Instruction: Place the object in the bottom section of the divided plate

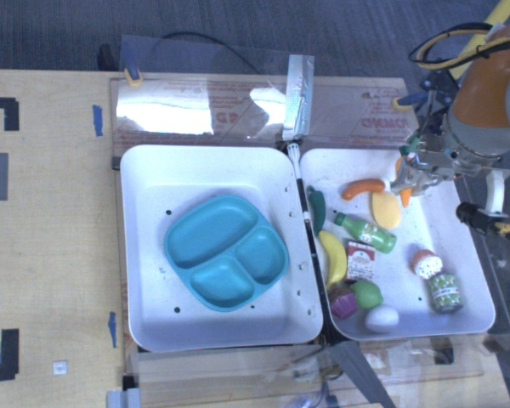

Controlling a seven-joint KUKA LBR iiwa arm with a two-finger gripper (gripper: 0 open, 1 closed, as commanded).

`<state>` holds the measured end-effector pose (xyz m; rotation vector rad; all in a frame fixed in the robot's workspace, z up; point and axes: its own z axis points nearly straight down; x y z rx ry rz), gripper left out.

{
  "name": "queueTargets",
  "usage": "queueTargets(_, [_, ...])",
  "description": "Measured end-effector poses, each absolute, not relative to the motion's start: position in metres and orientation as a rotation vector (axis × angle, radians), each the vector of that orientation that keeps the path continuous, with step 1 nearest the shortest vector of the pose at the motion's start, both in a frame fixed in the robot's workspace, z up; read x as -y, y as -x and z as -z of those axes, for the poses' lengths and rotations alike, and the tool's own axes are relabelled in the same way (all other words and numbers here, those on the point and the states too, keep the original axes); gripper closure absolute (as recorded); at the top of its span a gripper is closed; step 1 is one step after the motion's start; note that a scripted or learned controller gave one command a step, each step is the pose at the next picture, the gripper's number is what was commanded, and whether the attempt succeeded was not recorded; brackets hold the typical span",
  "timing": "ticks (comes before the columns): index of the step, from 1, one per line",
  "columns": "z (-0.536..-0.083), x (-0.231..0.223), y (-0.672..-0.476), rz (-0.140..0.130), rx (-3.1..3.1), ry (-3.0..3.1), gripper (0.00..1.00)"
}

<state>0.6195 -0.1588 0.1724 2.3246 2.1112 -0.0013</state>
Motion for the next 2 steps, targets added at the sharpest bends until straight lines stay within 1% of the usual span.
queueTargets(1, [-0.1854,0.0747,-0.6042,-0.002,-2.205,-2.241,1.00])
queueTargets(2, [-0.1951,0.0767,-0.6045,-0.002,-2.201,-2.242,1.00])
